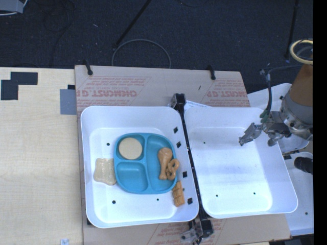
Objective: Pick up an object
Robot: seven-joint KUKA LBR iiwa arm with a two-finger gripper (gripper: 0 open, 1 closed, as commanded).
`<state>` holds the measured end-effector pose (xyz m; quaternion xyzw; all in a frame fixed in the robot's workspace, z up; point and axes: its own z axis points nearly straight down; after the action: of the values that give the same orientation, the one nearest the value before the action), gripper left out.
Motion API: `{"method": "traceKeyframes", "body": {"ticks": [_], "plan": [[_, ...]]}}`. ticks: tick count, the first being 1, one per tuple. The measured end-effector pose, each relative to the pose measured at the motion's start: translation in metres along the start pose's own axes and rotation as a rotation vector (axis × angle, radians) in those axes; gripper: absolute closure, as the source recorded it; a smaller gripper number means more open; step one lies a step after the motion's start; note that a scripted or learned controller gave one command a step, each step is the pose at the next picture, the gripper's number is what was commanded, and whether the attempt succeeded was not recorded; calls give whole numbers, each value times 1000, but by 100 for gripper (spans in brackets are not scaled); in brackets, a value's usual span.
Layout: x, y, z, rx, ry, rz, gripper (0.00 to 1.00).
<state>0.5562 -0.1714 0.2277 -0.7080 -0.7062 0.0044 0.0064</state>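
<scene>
In the left bin [97, 208] lies a blue divided tray [134, 180]. A round tan biscuit [130, 148] lies in its upper left compartment and a brown pretzel-like piece [167, 163] in its right one. Left of the tray, on the bin floor, sits a pale beige piece [104, 171]. A small brown piece [178, 194] lies against the tray's lower right corner. My gripper [258, 138] hangs over the upper right part of the right bin [240, 188], far from all these things. It is open, with nothing between its fingers [247, 136].
A black divider [187, 157] runs between the two bins. Both bins rest on a cardboard sheet [153, 88] on the bench. The arm [301, 101] comes in over the right bin's right rim.
</scene>
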Motion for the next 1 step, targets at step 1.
{"method": "traceKeyframes", "body": {"ticks": [1], "plan": [[0,2,-8,-14,-3,-3,0]]}}
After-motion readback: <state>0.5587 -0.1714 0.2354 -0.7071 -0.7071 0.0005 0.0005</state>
